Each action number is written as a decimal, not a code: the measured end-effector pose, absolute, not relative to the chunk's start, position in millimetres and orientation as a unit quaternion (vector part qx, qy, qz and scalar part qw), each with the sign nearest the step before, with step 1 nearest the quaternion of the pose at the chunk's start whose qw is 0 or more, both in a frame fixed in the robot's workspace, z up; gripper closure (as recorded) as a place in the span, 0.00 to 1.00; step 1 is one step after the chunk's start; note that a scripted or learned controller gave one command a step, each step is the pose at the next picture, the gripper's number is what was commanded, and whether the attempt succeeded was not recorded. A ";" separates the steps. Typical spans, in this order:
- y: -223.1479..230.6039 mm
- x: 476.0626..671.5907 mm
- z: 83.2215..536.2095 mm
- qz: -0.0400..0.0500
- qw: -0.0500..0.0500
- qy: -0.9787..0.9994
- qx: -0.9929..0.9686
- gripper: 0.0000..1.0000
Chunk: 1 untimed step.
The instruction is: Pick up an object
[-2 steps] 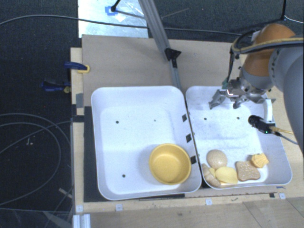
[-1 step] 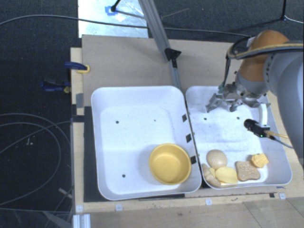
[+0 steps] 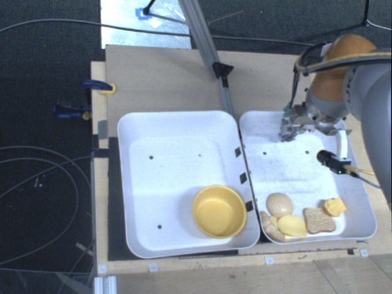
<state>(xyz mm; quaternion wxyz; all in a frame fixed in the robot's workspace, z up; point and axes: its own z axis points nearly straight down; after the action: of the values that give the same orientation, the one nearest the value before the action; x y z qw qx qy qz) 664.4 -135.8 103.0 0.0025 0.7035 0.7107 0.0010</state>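
My gripper [image 3: 286,133] hangs over the far part of the right bin [image 3: 269,164], near its back rim, with nothing visible between its fingers. At the near edge of that bin lie several food-like items: a beige egg-shaped piece [image 3: 279,204], a yellow lemon-like piece [image 3: 292,226], a toast-shaped slice [image 3: 319,220], a small ridged yellow piece [image 3: 334,207] and a pale lumpy piece [image 3: 269,224]. All of them sit well in front of the gripper, apart from it.
A yellow bowl [image 3: 219,211] stands in the near right corner of the left bin [image 3: 165,158]. A grey pole [image 3: 205,38] slants across the back of the bench. Black clips [image 3: 243,177] sit on the seam between the bins.
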 end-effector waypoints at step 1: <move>-129.1 658.4 156.7 0.002 0.003 0.710 0.704 1.00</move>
<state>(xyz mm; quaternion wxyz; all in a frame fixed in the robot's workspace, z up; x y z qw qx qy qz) 658.4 -129.1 156.7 0.0027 0.7045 0.7097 0.0021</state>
